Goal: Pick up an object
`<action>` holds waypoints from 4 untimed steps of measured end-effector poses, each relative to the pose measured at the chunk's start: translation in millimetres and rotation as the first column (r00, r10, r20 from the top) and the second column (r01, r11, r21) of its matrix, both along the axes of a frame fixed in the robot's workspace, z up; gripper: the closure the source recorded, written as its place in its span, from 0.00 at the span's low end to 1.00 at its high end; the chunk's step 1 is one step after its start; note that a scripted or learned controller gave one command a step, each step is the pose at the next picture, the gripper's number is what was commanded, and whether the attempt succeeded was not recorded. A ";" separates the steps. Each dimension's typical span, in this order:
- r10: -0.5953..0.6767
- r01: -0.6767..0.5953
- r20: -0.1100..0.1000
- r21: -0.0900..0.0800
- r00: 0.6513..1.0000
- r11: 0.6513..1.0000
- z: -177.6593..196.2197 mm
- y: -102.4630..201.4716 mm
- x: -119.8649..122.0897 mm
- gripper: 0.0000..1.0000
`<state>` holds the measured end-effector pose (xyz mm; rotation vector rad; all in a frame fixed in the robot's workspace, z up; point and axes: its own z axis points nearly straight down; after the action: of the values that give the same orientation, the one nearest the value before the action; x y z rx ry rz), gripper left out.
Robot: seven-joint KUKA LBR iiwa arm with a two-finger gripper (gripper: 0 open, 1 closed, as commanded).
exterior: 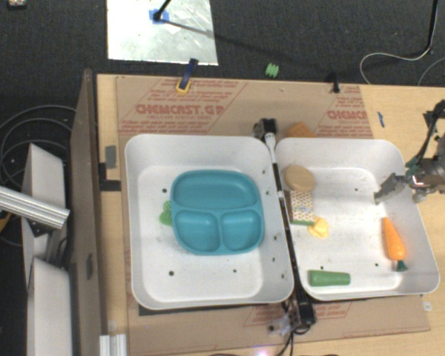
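Broadly, by size:

- Tabletop (pixel 230 99): tan board with red lettering, carrying both bins.
- Left bin (pixel 144 199): white, shallow, holding a divided teal plate (pixel 216 211) near its middle, with a small green item (pixel 165 215) peeking out at the plate's left edge.
- Right bin (pixel 356 162): white, touching the left bin along the centre seam.
- Gripper (pixel 389 188): reached in from the right, over the right bin's upper right part; looked apart from every object; state of the fingers could not be told.
- Orange carrot (pixel 394 241): lay near the right wall, below the gripper, green end toward the front.
- Green cucumber-like piece (pixel 328 278): lay along the front wall.
- Tan round piece (pixel 300 177): sat by the seam, with a patterned wedge (pixel 302 205) just below it.
- Yellow piece (pixel 320 228): just beside the wedge's lower end.
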<state>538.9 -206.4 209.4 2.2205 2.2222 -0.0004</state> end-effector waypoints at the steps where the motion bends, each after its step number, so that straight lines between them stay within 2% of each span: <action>1: 0.000 0.000 0.000 0.000 1.000 1.000 5.6 0.0 -21.0 0.00; 2: 0.000 0.000 0.000 0.000 1.000 1.000 -19.9 -0.1 -39.9 0.00; 3: 0.005 -0.005 0.018 -0.003 1.000 1.000 -123.2 1.6 -24.9 0.00; 4: 0.008 -0.008 0.011 -0.003 1.000 1.000 -104.7 1.6 55.9 0.00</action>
<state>594.7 -204.8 104.7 2.2047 2.2240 0.0096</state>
